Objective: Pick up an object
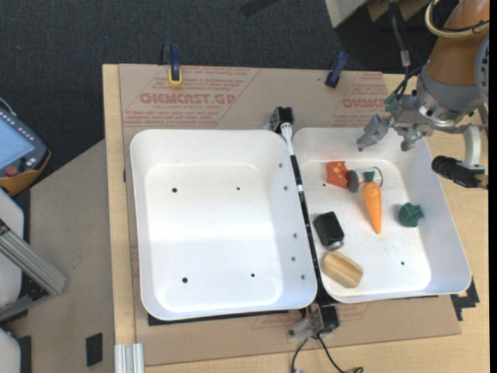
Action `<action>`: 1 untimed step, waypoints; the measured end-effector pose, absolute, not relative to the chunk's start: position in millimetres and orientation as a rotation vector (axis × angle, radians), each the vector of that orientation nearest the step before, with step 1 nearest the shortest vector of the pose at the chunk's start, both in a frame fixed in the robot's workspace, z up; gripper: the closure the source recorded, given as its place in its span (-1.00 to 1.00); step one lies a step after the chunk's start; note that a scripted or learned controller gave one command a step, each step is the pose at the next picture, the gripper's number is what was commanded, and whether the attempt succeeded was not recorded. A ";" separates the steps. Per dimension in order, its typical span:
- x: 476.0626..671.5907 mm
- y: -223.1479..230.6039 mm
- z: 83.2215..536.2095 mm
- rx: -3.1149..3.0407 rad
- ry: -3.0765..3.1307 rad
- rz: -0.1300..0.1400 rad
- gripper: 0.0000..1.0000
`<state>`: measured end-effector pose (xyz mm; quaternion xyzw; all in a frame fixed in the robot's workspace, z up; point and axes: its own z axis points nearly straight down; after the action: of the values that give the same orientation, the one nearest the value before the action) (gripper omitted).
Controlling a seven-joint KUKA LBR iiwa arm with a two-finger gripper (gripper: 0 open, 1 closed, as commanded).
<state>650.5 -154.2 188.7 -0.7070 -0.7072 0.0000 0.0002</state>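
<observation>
The pincer [393,133] hangs open and holds nothing. Best to drop straight onto the carrot [373,206] at 6 o'clock.

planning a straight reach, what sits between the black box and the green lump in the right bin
In the camera view, the orange carrot lies between the black rectangular box and the green crumpled lump, on the right white bin floor.

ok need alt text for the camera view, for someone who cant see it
A grey robot arm's gripper hovers open over the far edge of the right bin, holding nothing. That bin holds a toy carrot, an orange-red block, a black box, a wooden piece and a green lump. The left bin sits beside it.
</observation>
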 end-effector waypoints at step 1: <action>582.9 -168.5 84.8 -2.216 -2.208 0.013 -1.00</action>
<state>582.9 -168.5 84.8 -0.7084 -0.7057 0.0043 0.0066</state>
